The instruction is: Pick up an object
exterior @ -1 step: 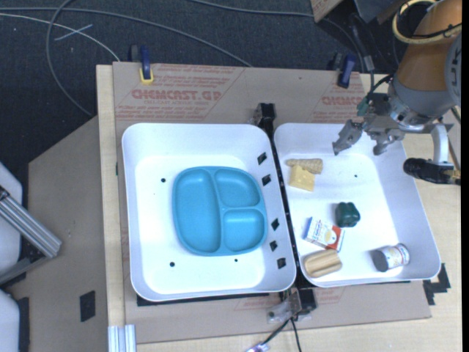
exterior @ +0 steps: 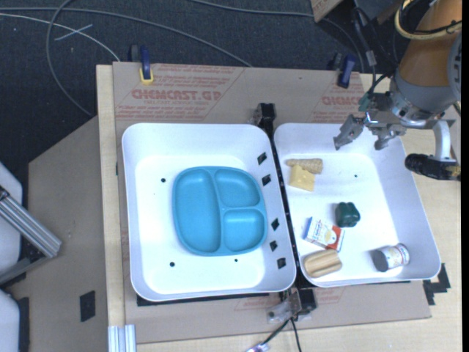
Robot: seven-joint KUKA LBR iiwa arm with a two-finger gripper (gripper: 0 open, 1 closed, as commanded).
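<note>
Left bin (exterior: 139, 196): smooth blue three-part tray (exterior: 218, 210). Right bin (exterior: 410, 204): pale cheese wedge (exterior: 302, 176) at 10 o'clock, tan bread roll (exterior: 322, 263) at 7, flat carton (exterior: 322, 234) just above it, small jar (exterior: 390, 257) at 5, green lump (exterior: 346, 214) centre. Claw (exterior: 363, 136) at 12, fingers spread, holding nothing.

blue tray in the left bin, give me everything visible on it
The tray is light blue, looks like moulded plastic, rounded-rectangular with three compartments: one long one on its left side, two smaller ones on its right. It lies flat, upright and slightly rotated, about mid-floor in the left bin. Nothing sits in it; it touches only the bin floor.
</note>
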